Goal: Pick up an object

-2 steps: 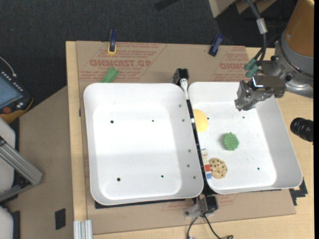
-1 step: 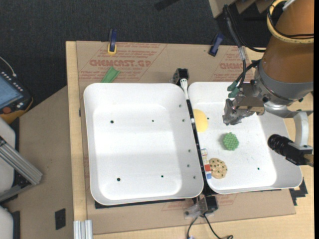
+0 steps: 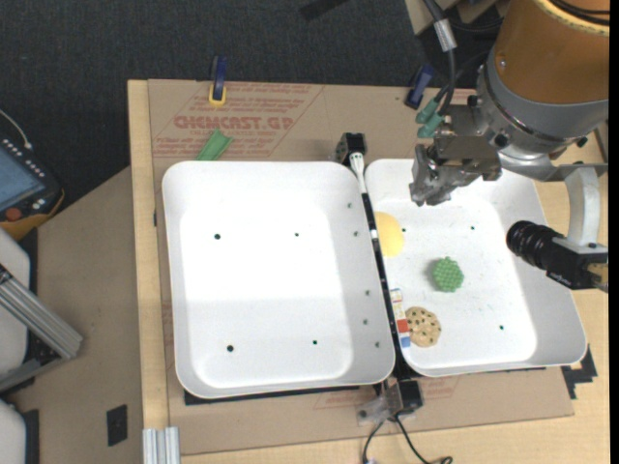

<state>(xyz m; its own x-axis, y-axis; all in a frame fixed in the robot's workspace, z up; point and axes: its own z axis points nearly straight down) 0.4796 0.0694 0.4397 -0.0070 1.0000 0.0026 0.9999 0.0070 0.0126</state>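
Observation:
Three objects lie in the right bin (image 3: 542,346): a yellow rounded piece (image 3: 389,233) against the bin's left wall, a green knobbly ball (image 3: 447,275) near the middle, and a tan cookie-like disc with dark spots (image 3: 423,326) at the front left. My gripper (image 3: 427,193) hangs above the back left part of the right bin, behind the yellow piece and apart from it. Nothing shows between its fingers.
The left bin (image 3: 193,288) sits beside the right one, with a black divider strip (image 3: 372,249) between them. A green clip (image 3: 213,146) and a blue-and-yellow clamp (image 3: 219,83) rest on the cardboard behind the left bin. A small red and blue tag (image 3: 401,325) lies by the cookie.

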